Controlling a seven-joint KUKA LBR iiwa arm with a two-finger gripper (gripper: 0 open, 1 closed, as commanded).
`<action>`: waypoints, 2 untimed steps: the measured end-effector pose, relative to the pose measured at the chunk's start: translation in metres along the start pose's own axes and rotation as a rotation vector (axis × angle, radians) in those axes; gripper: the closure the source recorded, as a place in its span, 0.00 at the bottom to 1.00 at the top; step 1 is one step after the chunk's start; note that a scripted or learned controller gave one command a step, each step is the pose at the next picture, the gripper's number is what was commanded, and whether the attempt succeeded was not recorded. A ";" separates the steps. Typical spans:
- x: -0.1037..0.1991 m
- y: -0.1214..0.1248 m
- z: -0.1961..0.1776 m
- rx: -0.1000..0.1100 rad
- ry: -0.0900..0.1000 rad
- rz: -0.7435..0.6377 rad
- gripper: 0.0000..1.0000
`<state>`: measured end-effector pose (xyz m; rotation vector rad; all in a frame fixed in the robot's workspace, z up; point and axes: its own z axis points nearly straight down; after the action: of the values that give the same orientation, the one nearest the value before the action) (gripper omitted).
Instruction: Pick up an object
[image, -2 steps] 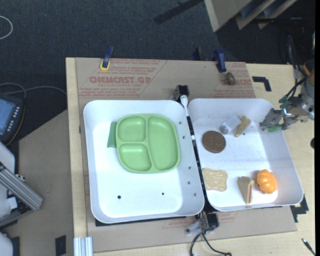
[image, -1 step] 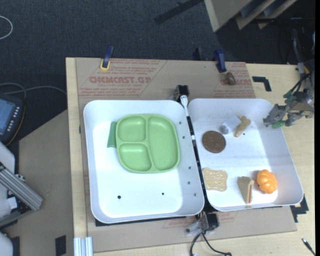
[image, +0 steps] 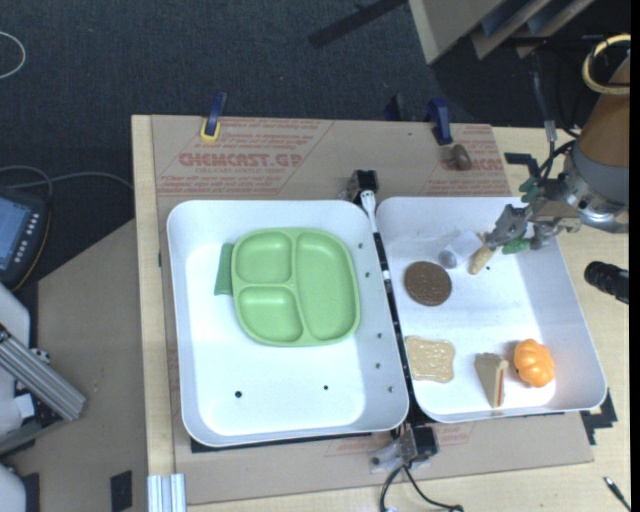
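Two shallow white bins sit side by side on a brown cardboard-covered surface (image: 300, 150). The left white bin (image: 200, 400) carries a pale green plastic divided plate (image: 296, 286) with three compartments, lying flat in the bin's upper half over a darker green flat piece (image: 223, 270) that peeks out at the plate's left edge.

The right white bin (image: 560, 310) holds several toy food pieces, all apart from one another. A round brown cookie-like disc (image: 428, 283) lies near the bin's left wall. Below it rests a tan slice of toast (image: 430, 360). Toward the lower right corner a tan wedge-shaped piece (image: 491, 378) lies just beside an orange round pumpkin-like toy (image: 534, 363).

The grey arm reaches in from the right, and its gripper (image: 515, 232) hangs over the upper part of the right bin. A small beige elongated piece (image: 481, 259) sits at the gripper's lower left tip, tilted; whether it is gripped or merely lying beneath I cannot tell.
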<state>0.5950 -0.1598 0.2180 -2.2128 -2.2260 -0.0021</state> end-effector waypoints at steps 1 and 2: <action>0.063 0.009 -0.008 -0.003 0.000 -0.002 1.00; 0.118 0.019 -0.014 -0.003 -0.002 0.001 1.00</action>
<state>0.6133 -0.0417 0.2328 -2.2166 -2.2279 -0.0033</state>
